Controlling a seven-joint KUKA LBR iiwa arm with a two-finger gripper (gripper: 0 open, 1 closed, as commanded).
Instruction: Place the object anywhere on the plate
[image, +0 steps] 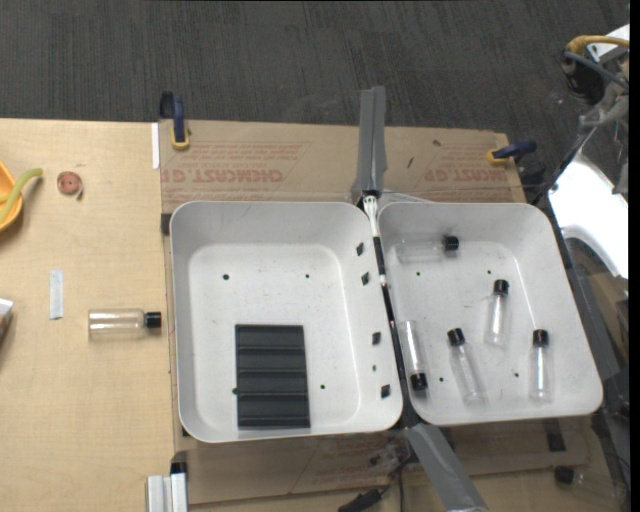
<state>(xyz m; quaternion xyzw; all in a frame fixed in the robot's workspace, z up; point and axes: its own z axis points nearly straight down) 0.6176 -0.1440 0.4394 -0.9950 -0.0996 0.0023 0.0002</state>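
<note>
A black ridged rectangular plate (271, 377) lies flat in the left white bin (200, 240), near its front wall. The right white bin (545, 235) holds several clear vials with black caps. One vial (425, 247) lies near the back. Another (497, 312) sits right of centre, and one (462, 365) lies near the front. A further vial (540, 365) rests by the right wall, and one (412, 352) lies along the left wall.
A larger clear vial (122, 321) lies on the wooden bench left of the bins. Near it are a small white strip (56, 295), a pink disc (68, 182) and an orange object (8, 195). Clamps (175, 120) hold the cardboard behind the bins. White equipment (590, 200) stands at the right.
</note>
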